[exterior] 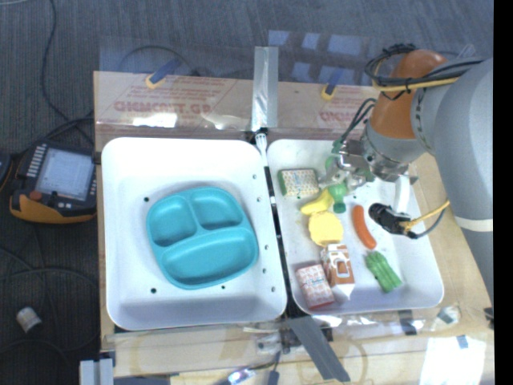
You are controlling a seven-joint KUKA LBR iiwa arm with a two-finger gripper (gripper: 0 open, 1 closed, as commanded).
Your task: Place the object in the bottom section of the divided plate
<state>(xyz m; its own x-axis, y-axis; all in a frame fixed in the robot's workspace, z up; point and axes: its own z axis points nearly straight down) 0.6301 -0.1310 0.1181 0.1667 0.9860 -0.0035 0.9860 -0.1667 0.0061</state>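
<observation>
You see the pincer (341, 184) lowered into the right bin (429, 287), at the far end of its pile of toy food, hard against a small green piece (337, 189) and a yellow banana-like piece (317, 205). Whether the pincer is wide, narrow or closed on anything, you cannot tell; the wrist hides the fingers. The divided plate (202, 235), teal, lies in the left bin (128, 175), well apart from the pincer across the shared bin wall, and its large bottom section (210, 259) holds nothing. Near the pincer rest a speckled box (298, 183), a yellow cheese-like block (325, 229), a red sausage (364, 225) and a green vegetable (384, 270). Judge the task as barely begun: selection is under way, while lifting, carrying across and releasing remain.
</observation>
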